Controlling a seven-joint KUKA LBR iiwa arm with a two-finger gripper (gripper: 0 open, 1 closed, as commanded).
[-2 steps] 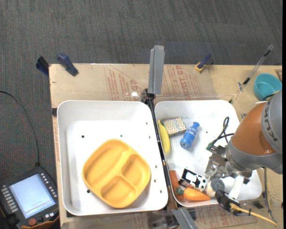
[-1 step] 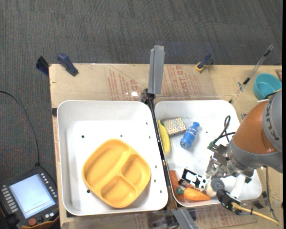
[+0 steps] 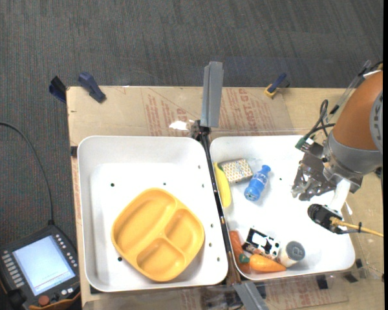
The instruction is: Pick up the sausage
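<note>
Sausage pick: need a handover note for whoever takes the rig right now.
Gripper: over the right-hand bin, near its right side; nothing visible between its fingers. Open or shut, I cannot tell.
Sausage: my best guess is the reddish-brown piece at the right-hand bin's lower left, against the divider, next to the carrot. It is small, so confirm it.
Nearby: blue bottle, yellow item, black-and-white item.
Left-hand bin holds a yellow divided plate.
Done: nothing picked.
Left: reach the sausage, grasp, lift.
</note>
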